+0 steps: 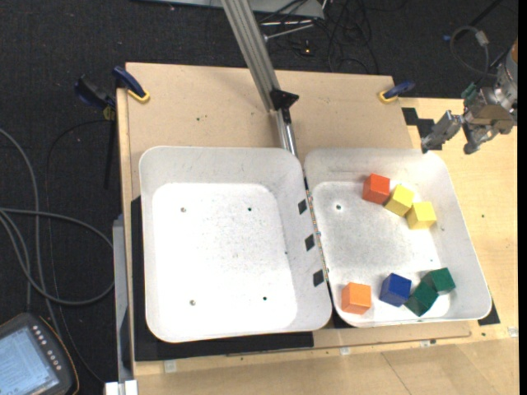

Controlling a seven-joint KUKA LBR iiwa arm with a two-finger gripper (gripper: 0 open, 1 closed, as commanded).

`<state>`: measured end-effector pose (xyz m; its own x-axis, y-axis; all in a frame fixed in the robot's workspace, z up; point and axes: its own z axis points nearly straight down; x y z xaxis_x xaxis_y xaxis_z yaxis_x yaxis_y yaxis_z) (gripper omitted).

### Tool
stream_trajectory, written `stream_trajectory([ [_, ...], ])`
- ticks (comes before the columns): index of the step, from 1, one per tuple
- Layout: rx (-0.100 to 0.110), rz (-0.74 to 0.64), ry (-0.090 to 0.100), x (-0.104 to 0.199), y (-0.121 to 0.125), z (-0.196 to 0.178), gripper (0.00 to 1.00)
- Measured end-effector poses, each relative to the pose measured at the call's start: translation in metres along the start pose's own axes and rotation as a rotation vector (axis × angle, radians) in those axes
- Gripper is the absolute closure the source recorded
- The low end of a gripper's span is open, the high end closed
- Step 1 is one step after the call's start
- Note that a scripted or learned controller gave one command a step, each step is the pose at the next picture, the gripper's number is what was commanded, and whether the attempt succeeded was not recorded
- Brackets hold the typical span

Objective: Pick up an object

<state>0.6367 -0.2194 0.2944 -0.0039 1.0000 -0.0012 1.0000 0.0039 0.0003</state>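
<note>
The gripper hangs at the upper right of the right bin, just outside that bin's far right corner and above the bench surface. Its two dark fingers stand apart with nothing between them; the hand is released and holds no object. All candidate objects lie inside the right bin. An orange-red block sits in the bin's upper half, with a yellow block touching it on the side toward the bin's right wall, and a second yellow block just beside that one, nearer the right wall still. Along the bin's near edge lie four more: an orange block close to the bin's left wall, a blue block beside it toward the right, then a dark green block and a green block touching each other near the bin's near right corner. The gripper is well apart from every block; the orange-red and yellow group is the nearest to it. The left bin adjoins the right bin along its left wall.
</note>
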Motion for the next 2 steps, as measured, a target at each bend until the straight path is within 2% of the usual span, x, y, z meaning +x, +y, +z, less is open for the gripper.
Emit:
stream_trajectory([
  [1, 0.0, 0.0, 0.0, 0.0, 0.0, 0.0, 0.0],
  [2, 0.006, 0.003, 0.002, 0.004, -0.007, 0.062, 0.0],
])
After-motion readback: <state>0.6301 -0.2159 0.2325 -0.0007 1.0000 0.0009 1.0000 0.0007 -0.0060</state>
